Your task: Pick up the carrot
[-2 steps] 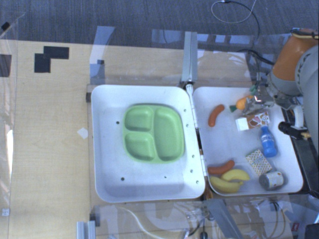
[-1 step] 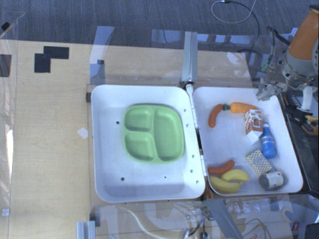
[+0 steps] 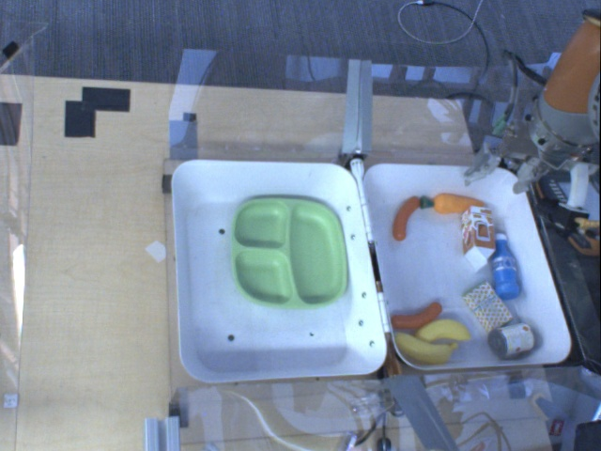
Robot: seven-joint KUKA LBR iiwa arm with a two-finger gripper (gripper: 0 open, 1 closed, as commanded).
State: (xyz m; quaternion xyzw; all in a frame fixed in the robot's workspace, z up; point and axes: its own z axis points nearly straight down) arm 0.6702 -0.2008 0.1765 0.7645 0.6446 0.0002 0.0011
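Worktop [image 3: 84, 252]: pale wood, under dark carpet at the top of the view; two shallow white bins side by side on it.
Left bin [image 3: 197, 346]: holds a green divided plate [image 3: 286, 250] near its middle.
Right bin [image 3: 554, 322]: holds all the small things.
Arm [image 3: 573, 78]: grey with an orange band, at the upper right, over the far right corner of the right bin.
Pincer [image 3: 500, 165]: fingers spread apart, nothing between them, above the bin's far rim, apart from the carrot.
Bananas [image 3: 432, 339]: yellow, at the near left of the right bin, just in front of a red sausage [image 3: 416, 317].
Blue bottle [image 3: 504, 269]: lying near the right wall, white cap toward the far side.
Carrot [image 3: 455, 203]: orange, lying flat at the far side of the right bin, green end to the left, just beside a curved red-orange sausage [image 3: 405, 218].
Carton [image 3: 478, 228]: white and orange, just in front of the carrot.
Patterned packet [image 3: 487, 305]: below the bottle.
Tin can [image 3: 513, 339]: on its side at the near right corner.
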